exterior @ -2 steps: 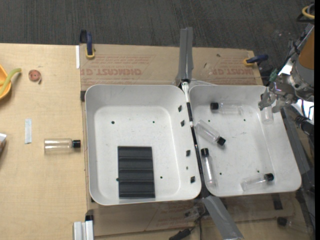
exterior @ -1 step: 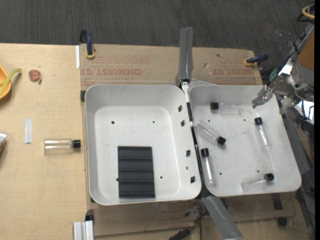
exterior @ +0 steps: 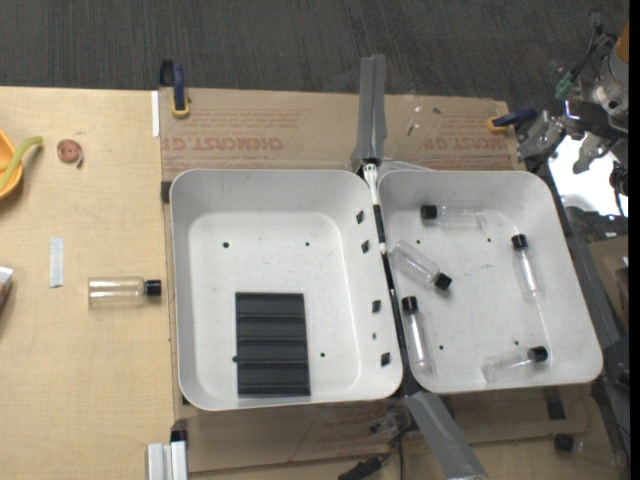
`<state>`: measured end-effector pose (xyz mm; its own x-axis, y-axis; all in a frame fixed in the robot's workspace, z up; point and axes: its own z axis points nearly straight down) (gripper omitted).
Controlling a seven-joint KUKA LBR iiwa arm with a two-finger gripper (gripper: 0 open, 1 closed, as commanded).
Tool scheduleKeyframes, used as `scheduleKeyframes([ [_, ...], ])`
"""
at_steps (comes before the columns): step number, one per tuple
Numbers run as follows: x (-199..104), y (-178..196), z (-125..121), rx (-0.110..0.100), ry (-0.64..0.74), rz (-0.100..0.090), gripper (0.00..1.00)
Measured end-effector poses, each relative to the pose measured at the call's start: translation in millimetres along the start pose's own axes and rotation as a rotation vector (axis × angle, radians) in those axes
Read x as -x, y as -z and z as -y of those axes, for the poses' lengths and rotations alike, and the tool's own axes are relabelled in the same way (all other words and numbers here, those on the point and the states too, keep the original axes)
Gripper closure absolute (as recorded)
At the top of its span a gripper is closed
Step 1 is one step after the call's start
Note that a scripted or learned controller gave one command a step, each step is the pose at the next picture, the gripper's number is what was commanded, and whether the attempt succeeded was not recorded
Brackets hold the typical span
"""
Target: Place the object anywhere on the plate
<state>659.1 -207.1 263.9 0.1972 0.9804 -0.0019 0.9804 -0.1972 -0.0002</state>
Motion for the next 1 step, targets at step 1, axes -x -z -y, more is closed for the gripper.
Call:
scheduleKeyframes([
  [1, 15.9, 166.3, 34.8, -0.001, 0.023, 0.000, 0.00],
])
